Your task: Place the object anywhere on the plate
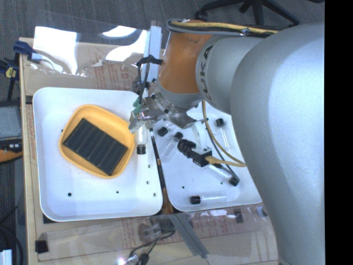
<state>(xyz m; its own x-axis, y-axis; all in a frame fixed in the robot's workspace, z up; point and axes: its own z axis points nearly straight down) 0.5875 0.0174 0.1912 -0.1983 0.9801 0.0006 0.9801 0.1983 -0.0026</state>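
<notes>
A yellow plate lies in the left bin and carries a dark grey ridged slab. My gripper hangs over the left bin's right side, just off the plate's right rim. A small clear vial with a black cap shows directly below the gripper's tip, its upper end meeting the tip. Whether it is held or rests on the bin floor cannot be made out. The arm hides the upper part of the right bin.
The right bin holds several clear vials with black caps, such as one vial near its front and another vial further back. The ridge between the bins runs just right of the gripper.
</notes>
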